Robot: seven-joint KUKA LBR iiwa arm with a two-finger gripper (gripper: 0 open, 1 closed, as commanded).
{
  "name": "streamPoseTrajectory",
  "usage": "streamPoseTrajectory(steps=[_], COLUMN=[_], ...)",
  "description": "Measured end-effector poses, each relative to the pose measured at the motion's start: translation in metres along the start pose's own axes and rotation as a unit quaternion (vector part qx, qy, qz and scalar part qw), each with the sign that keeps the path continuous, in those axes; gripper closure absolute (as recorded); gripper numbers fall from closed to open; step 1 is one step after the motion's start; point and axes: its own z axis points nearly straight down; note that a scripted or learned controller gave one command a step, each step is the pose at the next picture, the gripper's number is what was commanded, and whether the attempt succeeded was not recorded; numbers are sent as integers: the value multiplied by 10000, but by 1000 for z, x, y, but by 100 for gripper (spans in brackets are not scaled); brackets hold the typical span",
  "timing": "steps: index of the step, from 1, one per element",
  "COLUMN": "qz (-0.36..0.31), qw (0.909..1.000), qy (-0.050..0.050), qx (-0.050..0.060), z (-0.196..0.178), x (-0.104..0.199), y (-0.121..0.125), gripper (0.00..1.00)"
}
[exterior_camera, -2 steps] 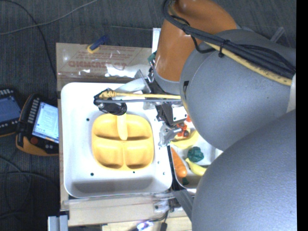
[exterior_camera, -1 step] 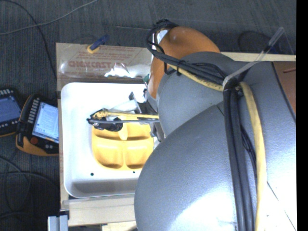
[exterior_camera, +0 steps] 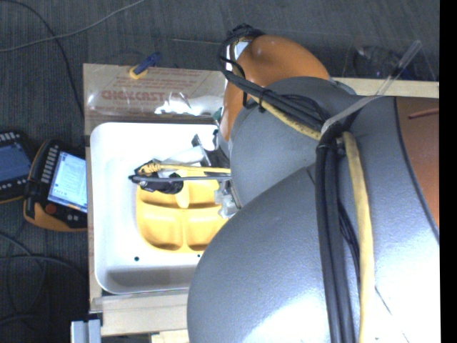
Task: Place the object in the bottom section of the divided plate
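Object (exterior_camera: 161,185): dark, elongated item lying across the upper edge of the yellow divided plate (exterior_camera: 171,224) in the left white bin (exterior_camera: 111,213). Gripper (exterior_camera: 214,184): just right of it, fingers hidden beneath the arm (exterior_camera: 307,213); spread or pinched, cannot tell. Risk: object slips short of the bottom section, or the plate shifts.
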Motion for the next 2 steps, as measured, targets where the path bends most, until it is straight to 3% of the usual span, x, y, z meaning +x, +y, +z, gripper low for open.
streamPoseTrajectory(steps=[1,2], qz=[-350,-695], qw=[9994,9976], qy=[38,54], qx=[4,0], z=[35,-49], x=[5,-9], y=[-25,39], gripper=[100,100])
